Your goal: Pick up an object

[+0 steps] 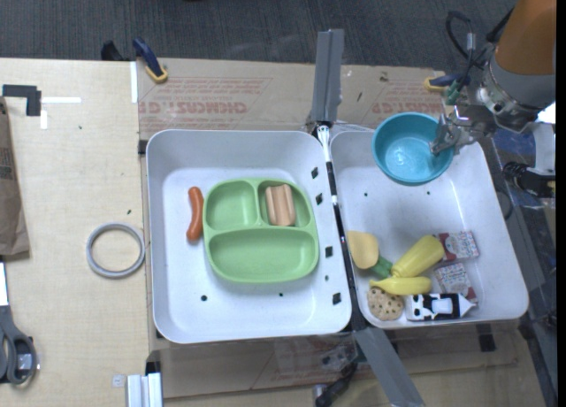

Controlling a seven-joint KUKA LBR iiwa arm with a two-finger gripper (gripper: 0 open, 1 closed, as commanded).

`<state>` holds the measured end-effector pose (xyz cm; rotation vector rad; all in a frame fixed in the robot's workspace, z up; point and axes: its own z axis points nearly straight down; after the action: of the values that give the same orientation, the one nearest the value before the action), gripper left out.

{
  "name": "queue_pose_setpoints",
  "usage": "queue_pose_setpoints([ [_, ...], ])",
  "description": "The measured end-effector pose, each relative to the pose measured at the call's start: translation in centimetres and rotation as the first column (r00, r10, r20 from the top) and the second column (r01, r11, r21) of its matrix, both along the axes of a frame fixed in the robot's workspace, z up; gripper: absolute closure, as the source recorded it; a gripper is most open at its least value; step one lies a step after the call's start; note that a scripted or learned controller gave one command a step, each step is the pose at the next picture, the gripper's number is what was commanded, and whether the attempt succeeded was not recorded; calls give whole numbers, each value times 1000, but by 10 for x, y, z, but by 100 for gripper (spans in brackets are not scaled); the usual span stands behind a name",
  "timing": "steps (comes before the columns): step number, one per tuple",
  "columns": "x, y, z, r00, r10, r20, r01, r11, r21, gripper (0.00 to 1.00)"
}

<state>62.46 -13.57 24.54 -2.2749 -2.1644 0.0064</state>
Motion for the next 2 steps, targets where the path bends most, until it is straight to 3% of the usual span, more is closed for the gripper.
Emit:
queue_pose_setpoints([
  [1, -39, -21, -15, 987, 163, 0, -163, 987, 1, 100],
  [2, -43, -22, -13, 803, 596, 3, -596, 803, 2, 100],
])
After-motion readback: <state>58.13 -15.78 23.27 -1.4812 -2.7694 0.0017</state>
